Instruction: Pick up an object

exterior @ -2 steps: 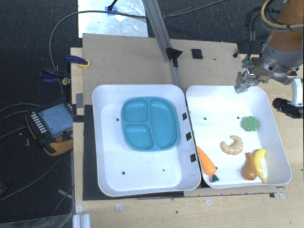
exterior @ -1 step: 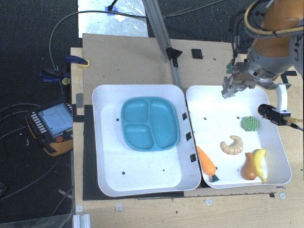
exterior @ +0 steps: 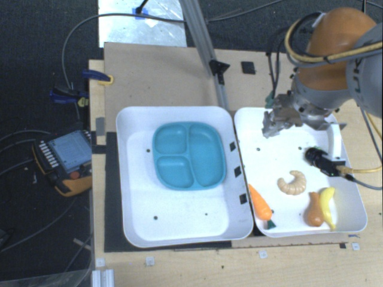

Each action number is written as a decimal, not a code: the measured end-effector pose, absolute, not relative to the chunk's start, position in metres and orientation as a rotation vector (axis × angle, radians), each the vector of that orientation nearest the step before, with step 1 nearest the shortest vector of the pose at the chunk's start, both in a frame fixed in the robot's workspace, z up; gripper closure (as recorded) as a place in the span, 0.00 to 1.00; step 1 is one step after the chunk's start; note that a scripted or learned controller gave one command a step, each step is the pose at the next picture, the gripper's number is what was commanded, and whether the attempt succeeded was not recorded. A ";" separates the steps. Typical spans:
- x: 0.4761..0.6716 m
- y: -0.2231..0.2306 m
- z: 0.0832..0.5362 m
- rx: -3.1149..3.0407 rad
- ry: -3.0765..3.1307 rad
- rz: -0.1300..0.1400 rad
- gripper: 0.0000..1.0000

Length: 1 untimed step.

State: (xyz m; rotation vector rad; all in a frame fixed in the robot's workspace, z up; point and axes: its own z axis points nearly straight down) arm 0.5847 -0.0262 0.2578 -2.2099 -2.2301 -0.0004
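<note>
Bright, even overhead light; soft focus; faint shadows.

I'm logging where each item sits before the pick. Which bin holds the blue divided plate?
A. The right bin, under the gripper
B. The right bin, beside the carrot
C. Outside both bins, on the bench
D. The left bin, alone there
D: the blue divided plate lies in the left bin, while the carrot and the gripper are at the right bin.
</note>
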 end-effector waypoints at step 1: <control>0.562 0.024 0.256 -2.208 -2.231 -0.001 1.00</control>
